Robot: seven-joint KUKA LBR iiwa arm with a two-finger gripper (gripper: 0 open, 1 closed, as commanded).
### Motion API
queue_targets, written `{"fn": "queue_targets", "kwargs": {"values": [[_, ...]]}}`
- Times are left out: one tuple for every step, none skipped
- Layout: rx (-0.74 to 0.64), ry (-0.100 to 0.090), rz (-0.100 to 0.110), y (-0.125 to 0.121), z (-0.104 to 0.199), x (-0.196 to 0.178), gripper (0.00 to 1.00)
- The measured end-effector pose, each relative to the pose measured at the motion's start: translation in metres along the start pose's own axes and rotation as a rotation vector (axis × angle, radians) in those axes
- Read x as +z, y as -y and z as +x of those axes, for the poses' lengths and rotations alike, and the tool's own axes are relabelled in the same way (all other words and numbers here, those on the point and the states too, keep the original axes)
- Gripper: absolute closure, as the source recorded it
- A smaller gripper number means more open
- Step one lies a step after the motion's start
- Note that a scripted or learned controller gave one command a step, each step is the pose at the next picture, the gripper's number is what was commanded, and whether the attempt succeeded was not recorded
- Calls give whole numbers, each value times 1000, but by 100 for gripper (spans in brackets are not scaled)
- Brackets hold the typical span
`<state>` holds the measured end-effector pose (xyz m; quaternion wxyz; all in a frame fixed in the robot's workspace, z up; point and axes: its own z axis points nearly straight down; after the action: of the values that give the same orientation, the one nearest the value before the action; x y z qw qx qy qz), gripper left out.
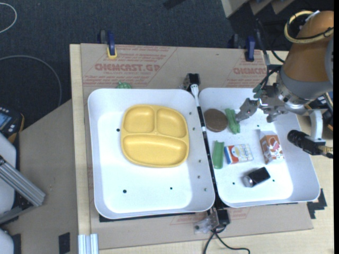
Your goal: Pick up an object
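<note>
Pincer point(253, 110) hangs spread and empty over the right bin's point(302, 192) far edge. Green stick point(217, 154) lies lengthwise along the left wall, open floor beside it.

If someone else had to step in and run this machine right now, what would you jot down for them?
Gripper: over the far part of the right bin, nothing seen held.
Right bin holds: brown disc, small green piece next to it, long green piece, flat blue and white packet, red and white carton, dark cylinder.
Left bin: yellow divided plate.
Done: nothing picked yet, everything lies in the bins.
Left: close on one object and lift it; the small green piece looks nearest to the gripper.
</note>
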<state>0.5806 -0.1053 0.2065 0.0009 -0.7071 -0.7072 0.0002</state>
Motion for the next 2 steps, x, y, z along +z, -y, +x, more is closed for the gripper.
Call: {"fn": "queue_targets", "kwargs": {"values": [[-10, -2, -15, 43, 84, -128, 0], [-9, -3, -16, 61, 151, -226, 0]]}}
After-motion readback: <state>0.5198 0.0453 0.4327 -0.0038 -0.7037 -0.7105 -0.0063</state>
